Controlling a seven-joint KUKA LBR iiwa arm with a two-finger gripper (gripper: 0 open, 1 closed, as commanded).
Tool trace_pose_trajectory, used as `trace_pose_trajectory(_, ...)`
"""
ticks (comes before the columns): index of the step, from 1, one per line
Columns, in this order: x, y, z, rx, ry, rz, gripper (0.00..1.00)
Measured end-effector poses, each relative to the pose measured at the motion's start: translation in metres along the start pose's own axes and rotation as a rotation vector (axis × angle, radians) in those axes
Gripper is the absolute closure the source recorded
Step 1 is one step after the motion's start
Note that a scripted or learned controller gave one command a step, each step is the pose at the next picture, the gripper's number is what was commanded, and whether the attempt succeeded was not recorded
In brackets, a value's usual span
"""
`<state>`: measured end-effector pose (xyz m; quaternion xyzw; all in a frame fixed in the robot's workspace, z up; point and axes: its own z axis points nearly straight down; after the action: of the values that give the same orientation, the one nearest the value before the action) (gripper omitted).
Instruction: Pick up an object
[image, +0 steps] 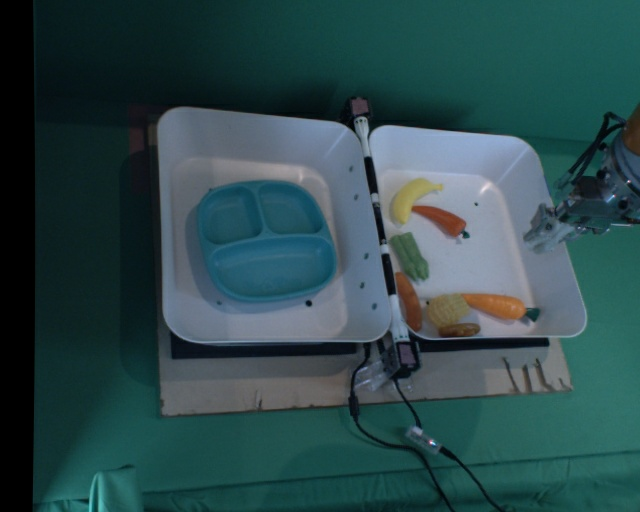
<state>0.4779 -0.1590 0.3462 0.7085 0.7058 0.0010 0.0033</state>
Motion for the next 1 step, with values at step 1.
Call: trace_pose_trajectory(1,0.0084,0.0127,-0.0005,0.001,0.0,0.001,1.0)
